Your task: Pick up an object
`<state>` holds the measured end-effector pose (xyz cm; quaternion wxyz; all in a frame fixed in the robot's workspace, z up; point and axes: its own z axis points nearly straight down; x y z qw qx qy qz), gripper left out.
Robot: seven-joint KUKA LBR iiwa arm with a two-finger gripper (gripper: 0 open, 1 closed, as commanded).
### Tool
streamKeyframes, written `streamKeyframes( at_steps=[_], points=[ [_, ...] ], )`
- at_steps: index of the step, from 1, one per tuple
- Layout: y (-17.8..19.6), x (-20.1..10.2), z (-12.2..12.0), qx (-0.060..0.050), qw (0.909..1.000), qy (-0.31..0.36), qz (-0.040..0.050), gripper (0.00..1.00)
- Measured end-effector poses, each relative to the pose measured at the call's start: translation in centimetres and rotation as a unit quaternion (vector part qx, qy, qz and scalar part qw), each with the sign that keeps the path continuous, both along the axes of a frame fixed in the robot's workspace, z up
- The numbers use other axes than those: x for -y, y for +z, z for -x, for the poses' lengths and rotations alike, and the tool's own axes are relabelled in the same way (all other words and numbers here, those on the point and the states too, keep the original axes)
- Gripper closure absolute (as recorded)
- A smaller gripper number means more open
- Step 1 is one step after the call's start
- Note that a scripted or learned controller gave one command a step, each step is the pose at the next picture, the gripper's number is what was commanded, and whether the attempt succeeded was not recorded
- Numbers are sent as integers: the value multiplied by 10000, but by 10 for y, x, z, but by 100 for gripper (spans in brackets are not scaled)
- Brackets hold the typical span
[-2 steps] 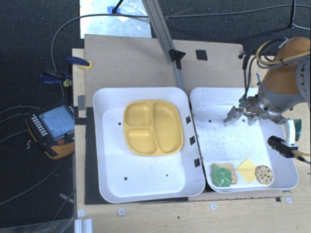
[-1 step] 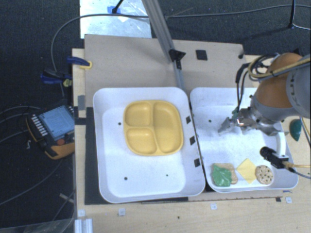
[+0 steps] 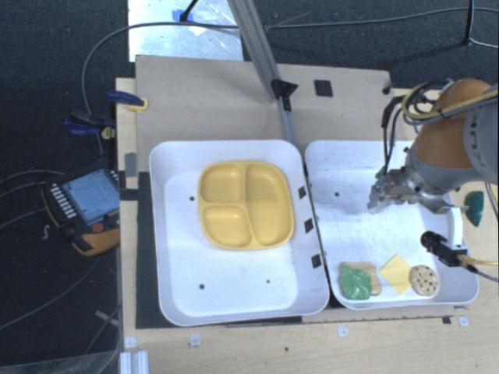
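Three small food toys lie along the front edge of the right bin (image 3: 335, 162): a green leafy piece on a slice of toast (image 3: 359, 280), a yellow cheese square (image 3: 395, 273) and a round cookie (image 3: 422, 280). My gripper (image 3: 380, 195) hangs low over the middle of the right bin, well behind these toys and apart from them. Nothing shows in its grasp. The grey arm with its orange band (image 3: 460, 96) reaches in from the right.
The left bin (image 3: 234, 287) holds a yellow divided plate (image 3: 245, 205) at its centre. A ridge (image 3: 309, 216) separates the two bins. A metal pole (image 3: 257, 37) slants up behind them. Cables and a handheld pendant (image 3: 82, 209) lie off the bench at left.
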<state>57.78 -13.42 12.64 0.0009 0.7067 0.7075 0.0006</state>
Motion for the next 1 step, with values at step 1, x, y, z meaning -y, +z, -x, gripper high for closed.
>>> streamKeyframes(
  at_steps=[1],
  points=[
    [60, 0, -10, 21, 10000, 17, 6, 100]
  ],
)
